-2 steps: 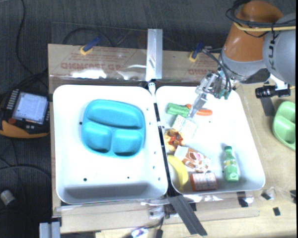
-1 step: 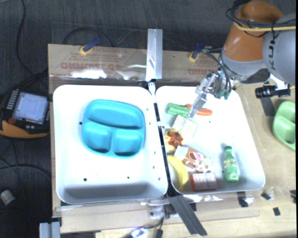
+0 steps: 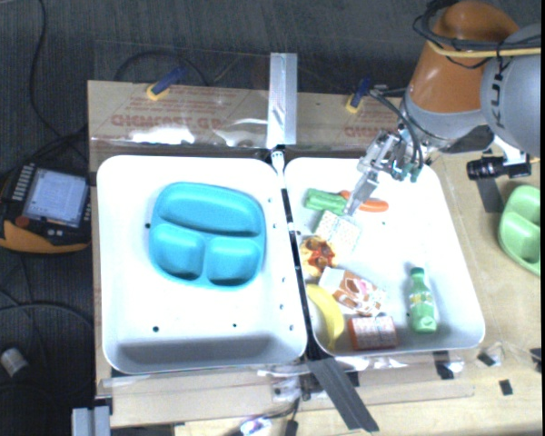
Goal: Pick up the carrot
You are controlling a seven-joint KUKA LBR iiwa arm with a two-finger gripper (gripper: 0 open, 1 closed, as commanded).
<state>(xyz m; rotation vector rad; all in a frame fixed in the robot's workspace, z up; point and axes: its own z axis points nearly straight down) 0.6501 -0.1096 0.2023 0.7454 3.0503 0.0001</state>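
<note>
Up at the far end of the right bin (image 3: 454, 243) lies the carrot (image 3: 374, 205), a small orange stick with its green top (image 3: 323, 201) pointing toward the middle wall between the two bins. Your gripper (image 3: 356, 203) hangs right over it, with the thin tips down near where orange meets green. From this view you cannot tell how the claw is set, and nothing shows the carrot caught in it, so do not count it as held yet.

To do this step well, line the tips up across the carrot, not along it, so they squeeze its thin sides. Aim for the orange part, not the leafy end, because the green may be soft and slip. Come straight down, slowly.

Watch the neighbours. A white checked packet (image 3: 341, 233) sits just beside the carrot on the near side, and the tips look close to it. You could grab that by mistake, or push the carrot away. The banana (image 3: 325, 314), the red can (image 3: 373, 333) and the green bottle (image 3: 421, 302) lie well apart, nearer the front, and the blue tray (image 3: 206, 233) is in the left bin (image 3: 127, 316). Lift only a little first and check the carrot comes up too.
</note>
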